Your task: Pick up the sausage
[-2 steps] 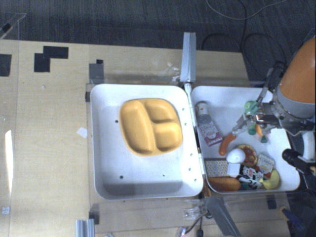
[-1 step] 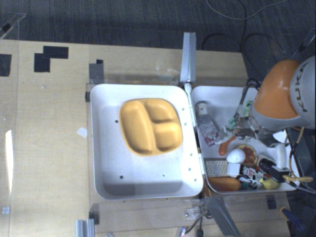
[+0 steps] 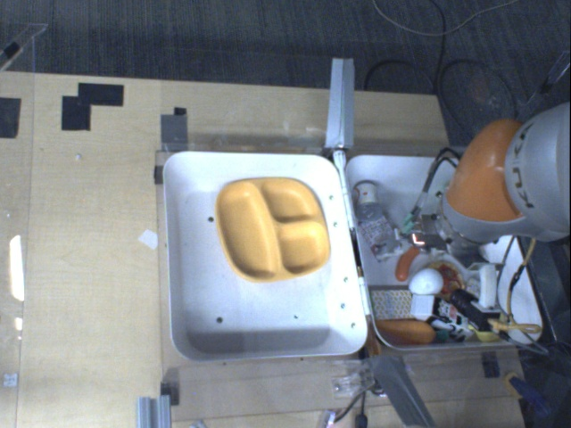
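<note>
Over on the right side of the worktop [image 3: 80, 266], your grey arm with its orange band [image 3: 486, 185] hangs above the right-hand shallow white bin [image 3: 393, 166], and its claw [image 3: 426, 232] sits low among the clutter there. Whether the claw is spread or pressed together you cannot tell; wrist and cables hide it.

Just beside the claw, on its near-left side, lies a small reddish-orange sausage [image 3: 407, 261], tilted on a slant. A white egg-shaped ball [image 3: 426, 283] sits just near of it, and a clear crumpled plastic piece [image 3: 375, 230] lies to its left. A longer brown, bun-like piece [image 3: 407, 331] rests at the bin's near edge (it could be mistaken for the target, so watch it).

The left-hand white bin [image 3: 192, 319] carries only a yellow divided plastic tray [image 3: 272, 227], well apart from the action.

By the look of it, you are at the approach step: the claw is close to the sausage but nothing shows it pinched. The next move likely calls for centring over the sausage, lining up across its short width, and descending without nudging the white ball.
</note>
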Controlling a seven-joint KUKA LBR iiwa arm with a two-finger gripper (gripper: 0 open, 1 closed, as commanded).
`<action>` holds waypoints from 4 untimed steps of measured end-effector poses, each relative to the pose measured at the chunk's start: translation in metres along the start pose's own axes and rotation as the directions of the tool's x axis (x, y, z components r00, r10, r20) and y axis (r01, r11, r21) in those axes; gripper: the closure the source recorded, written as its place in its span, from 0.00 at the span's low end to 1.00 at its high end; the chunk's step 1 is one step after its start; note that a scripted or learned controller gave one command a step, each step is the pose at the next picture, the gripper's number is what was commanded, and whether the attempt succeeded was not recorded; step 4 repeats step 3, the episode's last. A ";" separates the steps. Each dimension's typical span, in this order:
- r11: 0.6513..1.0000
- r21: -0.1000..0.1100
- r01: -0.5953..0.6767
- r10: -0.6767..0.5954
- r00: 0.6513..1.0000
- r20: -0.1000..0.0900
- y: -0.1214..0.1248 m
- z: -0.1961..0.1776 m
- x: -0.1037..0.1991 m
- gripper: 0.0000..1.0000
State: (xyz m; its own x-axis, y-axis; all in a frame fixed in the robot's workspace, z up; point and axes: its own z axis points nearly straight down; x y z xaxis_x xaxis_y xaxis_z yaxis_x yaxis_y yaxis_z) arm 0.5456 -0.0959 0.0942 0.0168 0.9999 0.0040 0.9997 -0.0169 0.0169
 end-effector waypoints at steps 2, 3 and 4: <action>0.995 -0.014 -0.095 0.095 0.995 -0.002 0.003 -0.013 -0.002 1.00; 0.998 0.011 0.056 -0.056 0.998 0.002 0.029 -0.125 0.082 1.00; 0.998 0.011 0.056 -0.056 0.998 0.002 0.029 -0.125 0.082 1.00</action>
